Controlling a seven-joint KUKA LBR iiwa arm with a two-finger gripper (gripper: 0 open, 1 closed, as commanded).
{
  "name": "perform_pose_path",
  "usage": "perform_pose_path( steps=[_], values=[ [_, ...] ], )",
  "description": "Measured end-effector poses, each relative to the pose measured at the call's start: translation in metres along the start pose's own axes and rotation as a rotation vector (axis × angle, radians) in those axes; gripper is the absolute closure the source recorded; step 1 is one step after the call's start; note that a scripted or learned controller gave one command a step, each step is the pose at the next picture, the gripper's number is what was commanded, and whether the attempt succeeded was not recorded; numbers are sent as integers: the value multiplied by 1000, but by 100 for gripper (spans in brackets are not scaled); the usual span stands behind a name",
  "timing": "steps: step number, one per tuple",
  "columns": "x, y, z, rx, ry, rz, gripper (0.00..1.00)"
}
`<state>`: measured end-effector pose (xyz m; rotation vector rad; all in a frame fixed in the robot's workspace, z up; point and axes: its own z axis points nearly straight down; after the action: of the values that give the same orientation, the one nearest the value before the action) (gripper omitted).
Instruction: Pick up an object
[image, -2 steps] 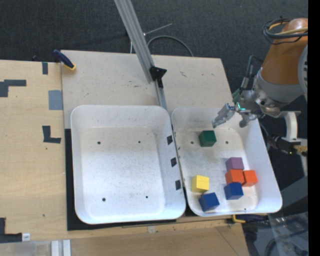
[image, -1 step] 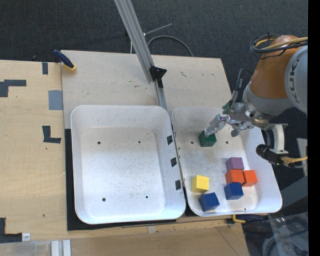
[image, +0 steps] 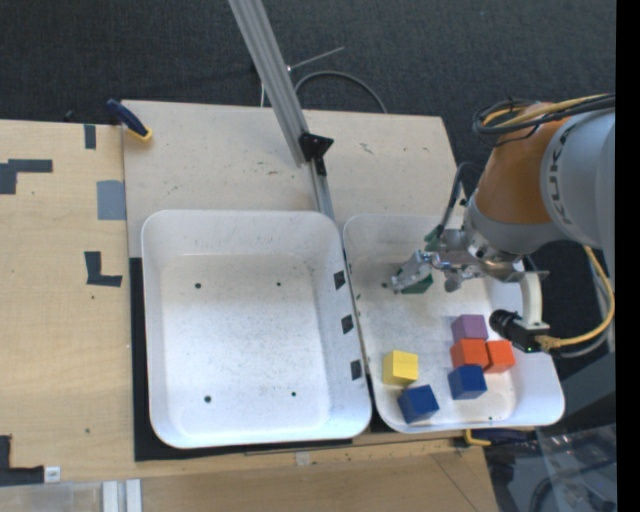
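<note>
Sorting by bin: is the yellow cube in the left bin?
No, the yellow cube sits in the right bin, beside a blue cube.

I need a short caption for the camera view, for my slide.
Gripper over the right bin, near coloured blocks.

left bin (image: 240, 235) beside right bin (image: 540, 405) | six blocks (image: 468, 355) clustered in right bin's near half | gripper (image: 410, 280) over right bin's far half, behind blocks

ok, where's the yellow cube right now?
Yellow cube sits in the right bin, near its front-left, just above the blue cube.
</note>
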<state>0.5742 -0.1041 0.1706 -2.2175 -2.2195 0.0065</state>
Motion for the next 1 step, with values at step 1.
perform_pose_path(
  steps=[1],
  values=[
    [4,-1,44,1,0,0,0]
  ],
)
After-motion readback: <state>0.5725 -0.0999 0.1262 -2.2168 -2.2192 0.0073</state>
